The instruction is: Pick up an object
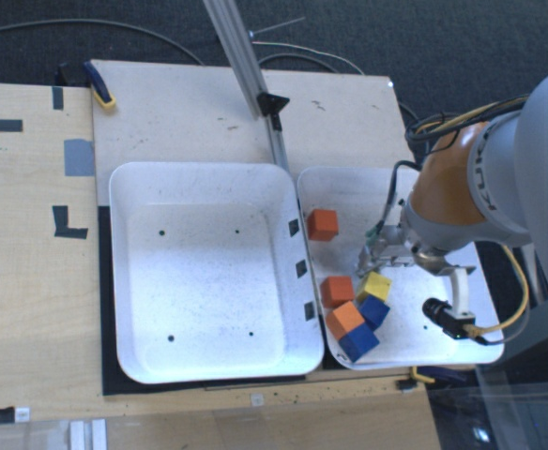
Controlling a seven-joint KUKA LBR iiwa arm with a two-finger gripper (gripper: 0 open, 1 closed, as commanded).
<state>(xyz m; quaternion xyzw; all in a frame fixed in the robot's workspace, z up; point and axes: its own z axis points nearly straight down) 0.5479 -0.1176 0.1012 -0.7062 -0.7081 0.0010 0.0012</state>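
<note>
A yellow-handled clamp point(99, 86) is seen at the bench's far left corner, a slanted aluminium rail point(239, 48) is mounted behind the bins, and grey tape patches point(78, 157) are stuck at the left.

We see two white bins point(208, 181) of smooth, faintly speckled plastic, a pale matt wooden bench top point(30, 157), a ribbed silvery metal rail point(232, 36), matt blocks in orange point(323, 224), blue point(358, 343) and yellow point(376, 285), a glossy orange band point(448, 190) on the smooth grey arm point(523, 172)
</note>
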